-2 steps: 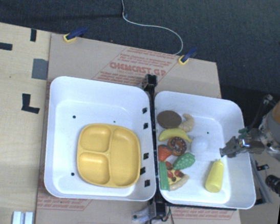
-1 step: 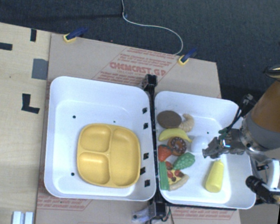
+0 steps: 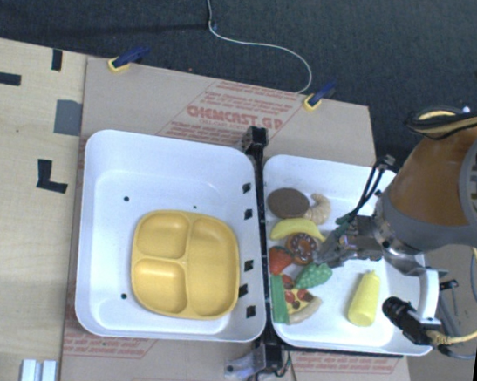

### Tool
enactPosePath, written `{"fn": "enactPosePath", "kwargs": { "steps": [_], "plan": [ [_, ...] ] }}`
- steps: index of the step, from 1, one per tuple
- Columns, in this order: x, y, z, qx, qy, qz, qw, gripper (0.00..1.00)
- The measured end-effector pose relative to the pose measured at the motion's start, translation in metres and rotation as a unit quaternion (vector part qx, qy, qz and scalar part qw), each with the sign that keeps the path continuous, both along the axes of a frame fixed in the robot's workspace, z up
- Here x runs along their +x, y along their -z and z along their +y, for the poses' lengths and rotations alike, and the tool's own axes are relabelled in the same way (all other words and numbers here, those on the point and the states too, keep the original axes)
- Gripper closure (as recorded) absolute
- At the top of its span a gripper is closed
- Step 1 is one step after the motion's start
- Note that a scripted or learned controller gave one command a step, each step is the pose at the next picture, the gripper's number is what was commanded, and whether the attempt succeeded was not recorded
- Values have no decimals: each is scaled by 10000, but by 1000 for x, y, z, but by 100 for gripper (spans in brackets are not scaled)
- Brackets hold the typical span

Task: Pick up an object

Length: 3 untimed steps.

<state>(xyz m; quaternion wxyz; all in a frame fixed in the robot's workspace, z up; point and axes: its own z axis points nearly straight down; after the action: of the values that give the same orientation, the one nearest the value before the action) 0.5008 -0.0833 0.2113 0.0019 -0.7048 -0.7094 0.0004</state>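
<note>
Two shallow white bins sit side by side on a sheet of brown cardboard [image 3: 232, 114] that lies on the pale wooden desk [image 3: 5, 223]. The left white bin [image 3: 119, 160] holds one thing: a yellow plastic plate with three compartments [image 3: 185, 264], lying flat near the bin's middle.

The right white bin [image 3: 333, 335] holds a cluster of toy foods along its left side, close to the divider between the bins. Counted from the far end toward the near end: one round dark brown disc [image 3: 288, 203], one small tan lumpy piece [image 3: 318, 209] just beside it, one yellow banana [image 3: 296, 228], one dark ring-shaped doughnut with sprinkles [image 3: 302, 249], one red rounded piece [image 3: 280, 261], one bumpy green leaf-shaped piece [image 3: 314, 276], one long green stick-like piece [image 3: 278, 298] running along the divider, and one pizza-slice wedge [image 3: 302, 304]. These pieces touch or overlap one another. Apart from the cluster, toward the right of the same bin, lies one yellow bottle-shaped piece [image 3: 364, 298], roughly upright in the view.

The single grey arm with its orange band [image 3: 438, 182] reaches in from the right over the right bin. Its pincer [image 3: 336, 247] sits low at the right edge of the cluster, beside the doughnut and just above the green leaf-shaped piece. Its dark tips blend with the toys below, so I cannot tell how wide it stands or whether anything is between them.
</note>
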Motion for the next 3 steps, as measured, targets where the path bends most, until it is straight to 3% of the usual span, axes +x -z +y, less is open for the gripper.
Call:
{"fn": "enactPosePath", "kwargs": {
  "steps": [1, 3],
  "plan": [
    [-1, -23, 16, -6, 14, -16, 10000, 100],
    [-8, -13, 4, -14, 32, 0, 10000, 100]
  ]
}}
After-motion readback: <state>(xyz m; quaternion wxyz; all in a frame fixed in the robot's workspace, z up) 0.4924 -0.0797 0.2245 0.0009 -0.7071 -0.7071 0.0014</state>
